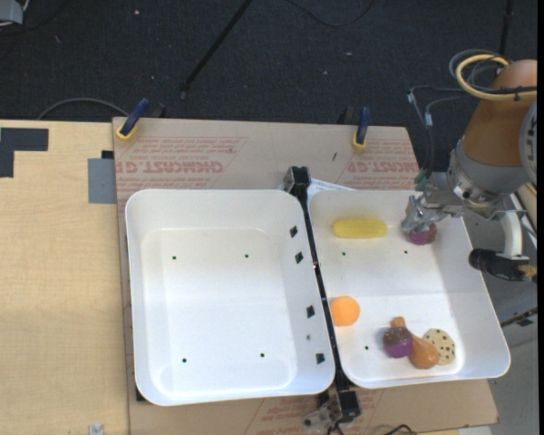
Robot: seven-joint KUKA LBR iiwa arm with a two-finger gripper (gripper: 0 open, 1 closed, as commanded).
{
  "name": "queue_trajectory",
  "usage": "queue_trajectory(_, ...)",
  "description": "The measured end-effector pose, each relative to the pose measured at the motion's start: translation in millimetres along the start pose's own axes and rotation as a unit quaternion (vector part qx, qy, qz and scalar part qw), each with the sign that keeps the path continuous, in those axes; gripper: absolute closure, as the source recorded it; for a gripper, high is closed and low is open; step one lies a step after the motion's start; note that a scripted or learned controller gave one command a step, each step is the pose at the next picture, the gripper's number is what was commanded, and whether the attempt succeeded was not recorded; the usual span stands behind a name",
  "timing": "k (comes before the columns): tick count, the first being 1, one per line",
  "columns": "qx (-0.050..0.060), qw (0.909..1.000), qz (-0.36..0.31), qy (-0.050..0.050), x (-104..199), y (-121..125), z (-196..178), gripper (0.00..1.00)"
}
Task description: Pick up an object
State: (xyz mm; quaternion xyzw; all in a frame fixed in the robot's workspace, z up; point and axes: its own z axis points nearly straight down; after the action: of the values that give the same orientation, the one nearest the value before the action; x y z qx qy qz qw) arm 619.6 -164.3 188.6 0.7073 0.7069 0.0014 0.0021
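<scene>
Two shallow white bins side by side on cardboard sheet (254, 157) clamped to bench (45, 270). Left bin (140, 243) bare white inside apart from small dark dots. Right bin (476, 320) containing yellow oblong object (360, 228) near far wall, orange ball (344, 311) close to divider, and near-corner cluster: purple object (398, 341), orange piece (424, 354), spotted cookie-like item (441, 342), touching one another. Gripper (422, 220) at far right corner of right bin, directly over small purple object (422, 235). Grasp not discernible.
</scene>
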Motion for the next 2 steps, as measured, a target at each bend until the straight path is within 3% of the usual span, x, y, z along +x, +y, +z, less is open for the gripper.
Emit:
queue_trajectory(1,0.002,1.0,0.0,0.0,-1,0,-21,1.0)
queue_trajectory(2,0.002,1.0,-0.002,0.001,48,12,-27,1.0)
